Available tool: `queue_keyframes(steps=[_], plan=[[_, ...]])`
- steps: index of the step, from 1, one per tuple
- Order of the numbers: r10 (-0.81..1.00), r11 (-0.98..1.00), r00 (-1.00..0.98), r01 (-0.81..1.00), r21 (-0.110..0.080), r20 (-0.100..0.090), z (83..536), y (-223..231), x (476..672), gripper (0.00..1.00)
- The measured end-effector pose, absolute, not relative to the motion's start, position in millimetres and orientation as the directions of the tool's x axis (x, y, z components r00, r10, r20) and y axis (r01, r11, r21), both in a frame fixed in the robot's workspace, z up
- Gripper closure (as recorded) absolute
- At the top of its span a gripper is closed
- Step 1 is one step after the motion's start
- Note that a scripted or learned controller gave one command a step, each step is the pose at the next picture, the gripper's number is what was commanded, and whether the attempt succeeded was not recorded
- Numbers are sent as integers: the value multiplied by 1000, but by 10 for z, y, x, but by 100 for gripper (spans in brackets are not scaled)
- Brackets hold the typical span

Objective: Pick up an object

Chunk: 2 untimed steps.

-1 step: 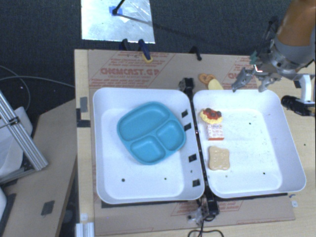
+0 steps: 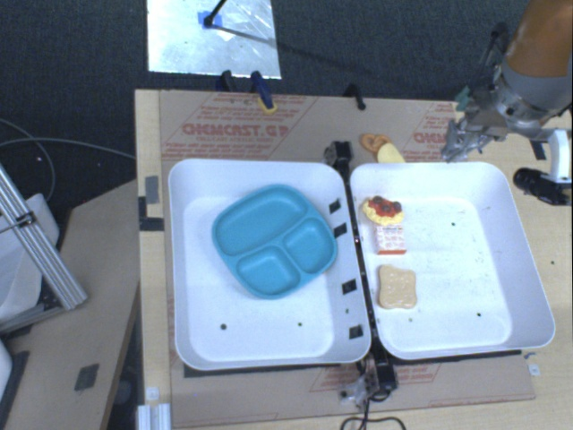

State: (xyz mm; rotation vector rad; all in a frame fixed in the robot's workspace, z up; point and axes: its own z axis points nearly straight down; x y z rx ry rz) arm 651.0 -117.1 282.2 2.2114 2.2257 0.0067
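Tan bench (image 2: 107, 240), printed cardboard sheet (image 2: 295, 124), two white bins side by side, left (image 2: 192, 240), right (image 2: 466, 240)

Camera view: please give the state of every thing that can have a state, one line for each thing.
Blue divided plate: lies flat in the left bin, its compartments bare.
Toast slice: lies flat in the right bin, near its left wall.
Small red and white packet: lies flat, above the toast.
Round toy food with red topping: rests above the packet.
Gripper: above the right bin's far rim, holding nothing visible.
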Motion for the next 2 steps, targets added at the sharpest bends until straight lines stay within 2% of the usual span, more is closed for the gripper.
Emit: queue_keyframes(steps=[1,2], plan=[[1000,0,0,1000,-1,0,2337,-1385,6135,100],[1000,1,-1,1000,0,0,1802,-1368,5776,100]])
